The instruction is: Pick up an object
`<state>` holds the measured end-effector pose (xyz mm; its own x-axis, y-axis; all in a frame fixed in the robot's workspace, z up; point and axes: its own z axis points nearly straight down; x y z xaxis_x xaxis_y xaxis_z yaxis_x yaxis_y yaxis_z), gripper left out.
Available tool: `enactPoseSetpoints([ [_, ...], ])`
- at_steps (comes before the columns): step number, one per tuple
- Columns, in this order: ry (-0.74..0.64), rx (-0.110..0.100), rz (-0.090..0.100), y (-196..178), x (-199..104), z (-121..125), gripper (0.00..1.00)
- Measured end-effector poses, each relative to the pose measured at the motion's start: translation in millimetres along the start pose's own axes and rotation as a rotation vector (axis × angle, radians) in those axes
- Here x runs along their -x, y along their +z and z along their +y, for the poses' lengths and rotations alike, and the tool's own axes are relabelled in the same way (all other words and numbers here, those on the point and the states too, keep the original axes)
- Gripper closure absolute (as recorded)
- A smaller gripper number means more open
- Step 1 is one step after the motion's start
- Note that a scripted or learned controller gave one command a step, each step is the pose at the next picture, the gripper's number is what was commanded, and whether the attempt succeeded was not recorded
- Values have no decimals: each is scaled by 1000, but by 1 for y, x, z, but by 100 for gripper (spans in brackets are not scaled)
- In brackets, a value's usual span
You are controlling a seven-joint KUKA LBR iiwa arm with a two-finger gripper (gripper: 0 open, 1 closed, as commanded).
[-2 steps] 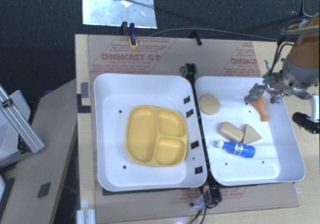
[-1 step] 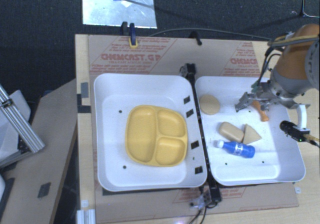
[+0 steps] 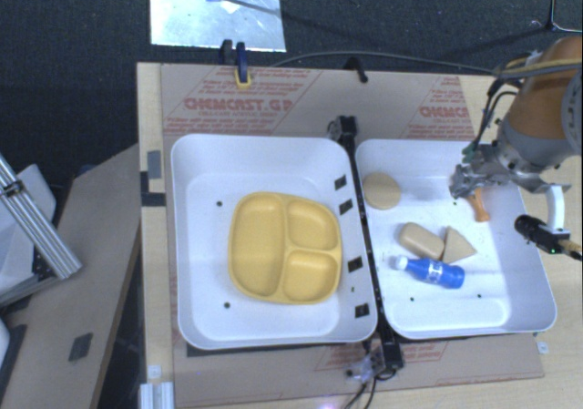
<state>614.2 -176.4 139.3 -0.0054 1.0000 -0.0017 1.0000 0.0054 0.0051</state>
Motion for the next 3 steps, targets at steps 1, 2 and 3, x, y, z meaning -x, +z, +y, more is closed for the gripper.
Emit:
enactPoseSetpoints([
  [1,2,0,0,-44,1,4,100],
  [2,1,4,-1,-108,1,2,100],
  [3,1,-1,1,-118,1,3,100],
])
